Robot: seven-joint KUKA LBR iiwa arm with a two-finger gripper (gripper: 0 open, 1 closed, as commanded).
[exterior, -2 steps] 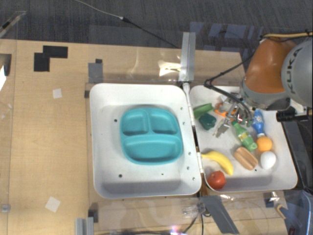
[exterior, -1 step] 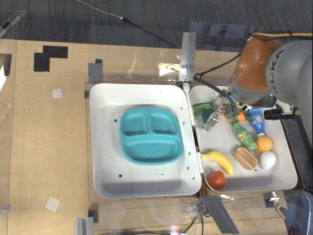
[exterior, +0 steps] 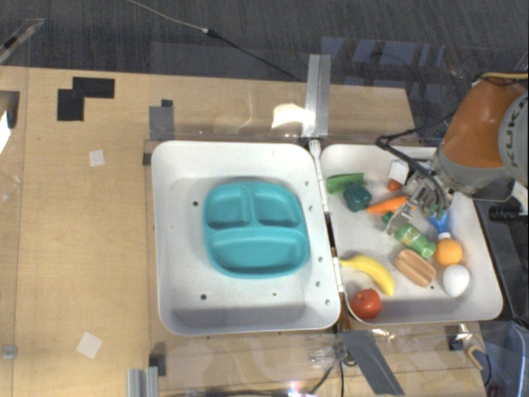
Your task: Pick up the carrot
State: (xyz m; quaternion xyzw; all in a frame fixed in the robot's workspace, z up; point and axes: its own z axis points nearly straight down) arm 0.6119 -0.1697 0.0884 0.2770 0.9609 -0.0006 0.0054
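**Ana:** Looking down on the bench, and the arm (exterior: 483, 135) comes in from the right, its orange band bright above the wrist, with the gripper (exterior: 411, 208) low over the right bin (exterior: 488, 300).

**Ben:** Where's the carrot (exterior: 387, 207) from there?

**Ana:** Just to the left of the gripper, lying flat, its near end right at the fingertips. It looks to be touching them, or next to touching.

**Ben:** Has it got hold of it?

**Ana:** Cannot tell. The metal parts blur together from up here, so whether the hand is spread or clenched is beyond me, and I see nothing clearly pinched in it.

**Ben:** What else crowds around the hand?

**Ana:** Left and a little beyond it, a dark teal block (exterior: 358, 197), and past that a green cucumber (exterior: 345, 183). Just beneath the gripper lies a green bottle (exterior: 415, 239). Nearer to us than that, a hot dog (exterior: 415, 267). To its right an orange (exterior: 450, 251) with a white egg (exterior: 455, 280) beside it.

**Ben:** And down by the front wall?

**Ana:** A banana (exterior: 371, 272) curves left of the hot dog, with a red tomato (exterior: 366, 303) in the corner, both well apart from the gripper.

**Ben:** The other bin?

**Ana:** Far to the hand's left, the left bin (exterior: 178, 304) holds a turquoise divided tray (exterior: 254, 228), sitting flat in the middle.
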